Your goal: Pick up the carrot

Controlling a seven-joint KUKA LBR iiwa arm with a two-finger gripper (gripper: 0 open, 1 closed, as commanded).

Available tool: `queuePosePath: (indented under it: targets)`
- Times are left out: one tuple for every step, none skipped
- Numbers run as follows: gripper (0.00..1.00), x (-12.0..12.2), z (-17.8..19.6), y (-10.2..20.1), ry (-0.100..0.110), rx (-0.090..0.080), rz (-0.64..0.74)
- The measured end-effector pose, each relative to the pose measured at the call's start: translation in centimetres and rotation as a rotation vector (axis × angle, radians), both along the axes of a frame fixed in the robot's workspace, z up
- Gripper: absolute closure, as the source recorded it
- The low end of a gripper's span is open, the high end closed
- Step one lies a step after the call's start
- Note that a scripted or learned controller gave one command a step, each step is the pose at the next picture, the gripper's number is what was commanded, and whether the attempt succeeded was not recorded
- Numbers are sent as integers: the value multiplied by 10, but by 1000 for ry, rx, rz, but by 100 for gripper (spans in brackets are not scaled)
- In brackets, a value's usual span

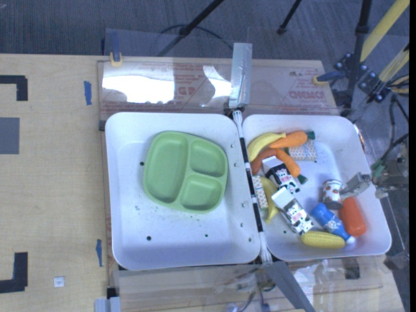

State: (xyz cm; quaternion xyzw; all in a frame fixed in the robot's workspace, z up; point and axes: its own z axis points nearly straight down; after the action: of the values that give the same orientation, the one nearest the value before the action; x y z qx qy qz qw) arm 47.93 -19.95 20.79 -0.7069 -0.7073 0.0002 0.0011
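Green divided plate [186,171] in left bin [123,239], banana [261,143], corn cob [323,240]

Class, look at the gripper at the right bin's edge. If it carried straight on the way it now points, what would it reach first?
The gripper points leftward into the right bin. First in line looks to be the small white-and-red object just ahead, not the carrot, which lies farther up-left. Depth is unclear.

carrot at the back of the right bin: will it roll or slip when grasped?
The carrot looks like smooth moulded plastic, so probably stiff, light and somewhat slippery. Its round, tapered body would likely roll or pivot if pushed off-centre. It lies against the banana among crowded toys, so neighbours may shift with it.
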Motion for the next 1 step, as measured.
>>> queuePosePath:
  targets:
    - [0,1,144,-11,-4,-3,-57]
